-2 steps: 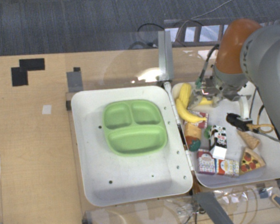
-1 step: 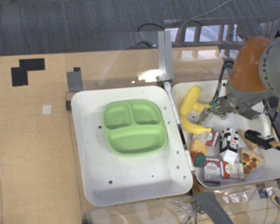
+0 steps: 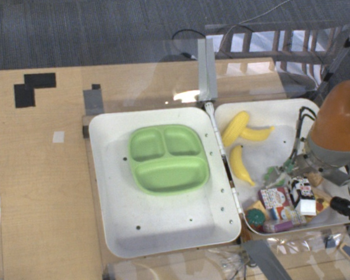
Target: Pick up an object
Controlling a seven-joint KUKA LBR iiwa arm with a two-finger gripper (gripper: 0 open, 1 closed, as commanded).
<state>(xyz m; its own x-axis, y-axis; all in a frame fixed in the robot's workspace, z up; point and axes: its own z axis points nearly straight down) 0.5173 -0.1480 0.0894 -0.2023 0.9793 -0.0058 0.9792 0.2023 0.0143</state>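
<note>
The right bin holds three bananas: one angled at the top left, one lying to its right, one upright below them. A heap of small packaged items fills the bin's near right corner, with a red and green ball-like toy at its left. The arm's orange band hangs over the bin's right side. My gripper reaches down into the heap of packages, among the clutter.
The left bin holds a green divided plate with three compartments. A metal post stands behind the wall between the bins. Cables run along the bench's front edge.
</note>
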